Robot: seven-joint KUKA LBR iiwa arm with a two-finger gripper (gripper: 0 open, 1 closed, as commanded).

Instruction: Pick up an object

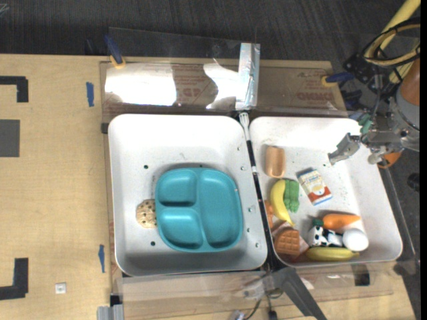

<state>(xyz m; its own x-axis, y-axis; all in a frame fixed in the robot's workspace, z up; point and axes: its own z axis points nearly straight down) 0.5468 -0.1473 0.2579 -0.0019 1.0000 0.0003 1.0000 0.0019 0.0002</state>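
Gripper [347, 147] hovers over right bin [390, 209] upper right; finger state: cannot tell. Nearest object, small carton [314, 185], lies just lower-left of gripper, long axis running down-right.

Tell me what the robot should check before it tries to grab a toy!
1. Toys in the right bin to pick from: ok; banana, small carton, carrot and more.
2. End effector over that bin: ok, near its upper right.
3. End effector right above a toy: not ok; bare floor below.
4. Easy target: ok, the carton lies apart.
5. Fingers ready: cannot tell.
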